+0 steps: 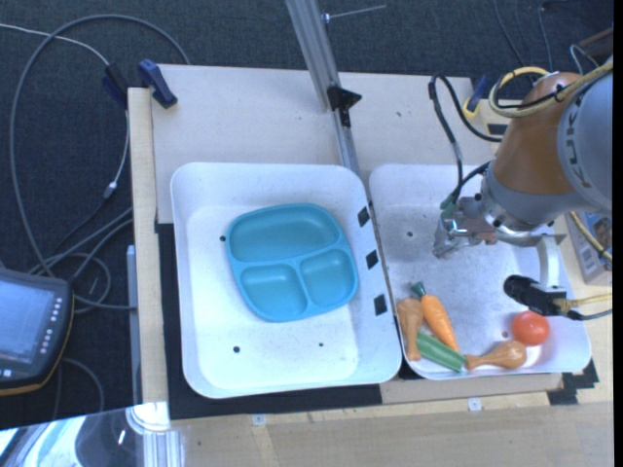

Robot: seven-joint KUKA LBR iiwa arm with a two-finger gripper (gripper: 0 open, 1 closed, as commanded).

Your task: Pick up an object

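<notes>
- You had toy food bunched at the near end of the right bin (414, 197): two orange carrots (435, 319) with green tops, a green vegetable (440, 353), a tan drumstick (494, 357) and a red tomato (531, 328).
- The carrots lay side by side, touching the green vegetable on their near side. The drumstick lay along the bin's near rim, just beside the tomato.
- The gripper (450, 239) hung over the bare middle of that bin, apart from the food. You could not tell whether it was open or closed.
- The far half of the right bin's floor lay bare.
- The left bin (200, 197) held a blue divided plate (290, 261), well apart from the food.
</notes>
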